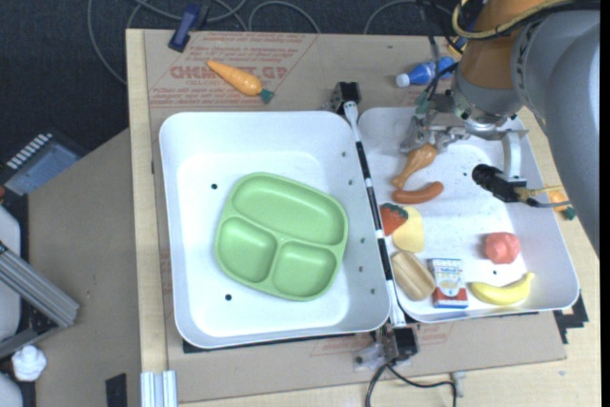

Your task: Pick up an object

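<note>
Left bin (181, 205): holds a green divided plate (280, 234) near its middle; no part in this grasp.
Bench top edge: toy carrot (238, 77) lies outside both bins, out of play.
Right bin (562, 274): sausage (417, 193) near the left wall; yellow-red fruit (400, 226), bread piece (412, 274), small carton (448, 282) and banana (499, 291) along the bottom edge; pink ball (501, 247) toward the right edge.
Target (judged): chicken drumstick (416, 164), in the right bin's top left part, just above the sausage.
Gripper (437, 134): low over the drumstick's upper end; finger spacing and any hold cannot be told from this angle.
Technique: close across the drumstick's thick end, not the narrow tip, then lift straight up.
Risk: the sausage lies close; a sideways drag could nudge it or roll the drumstick free.
</note>
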Motion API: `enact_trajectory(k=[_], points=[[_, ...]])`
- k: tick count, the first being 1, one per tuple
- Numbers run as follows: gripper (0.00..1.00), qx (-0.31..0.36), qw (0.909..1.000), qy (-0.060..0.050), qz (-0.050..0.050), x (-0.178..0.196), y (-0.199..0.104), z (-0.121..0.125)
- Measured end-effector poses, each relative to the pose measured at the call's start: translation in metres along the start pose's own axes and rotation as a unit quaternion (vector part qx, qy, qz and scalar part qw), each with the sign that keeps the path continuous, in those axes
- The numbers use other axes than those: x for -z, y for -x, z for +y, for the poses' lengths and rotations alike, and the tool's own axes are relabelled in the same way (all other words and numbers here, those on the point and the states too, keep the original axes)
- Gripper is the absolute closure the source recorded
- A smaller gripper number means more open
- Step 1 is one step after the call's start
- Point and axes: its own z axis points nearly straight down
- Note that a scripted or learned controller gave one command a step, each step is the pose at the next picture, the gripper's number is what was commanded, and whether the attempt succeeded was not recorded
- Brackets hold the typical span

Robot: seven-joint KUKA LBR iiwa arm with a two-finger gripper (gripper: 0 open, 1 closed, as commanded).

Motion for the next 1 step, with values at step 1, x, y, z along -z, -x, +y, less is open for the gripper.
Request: enact_trajectory(k=[1], points=[[1.00,0.000,1.0000,0.000,0.001,0.0959,-0.0794,-0.0480]])
